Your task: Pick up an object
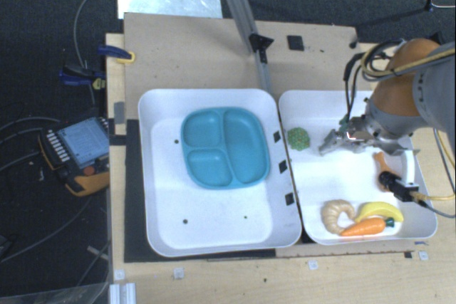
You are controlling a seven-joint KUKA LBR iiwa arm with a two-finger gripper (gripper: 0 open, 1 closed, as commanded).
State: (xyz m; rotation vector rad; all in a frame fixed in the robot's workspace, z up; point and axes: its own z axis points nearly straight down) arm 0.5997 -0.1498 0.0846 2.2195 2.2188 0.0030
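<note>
In the right bin a green broccoli piece lies near the left wall. My gripper hangs low over the bin floor just right of the broccoli, a small gap apart from it, with nothing seen held. At the bin's front right corner a pale croissant-shaped piece, a yellow banana and an orange carrot lie close together.
The left bin bears a blue divided plate. The arm reaches in from the right over the right bin's far side. Cables and a small device lie on the floor to the left of the bench.
</note>
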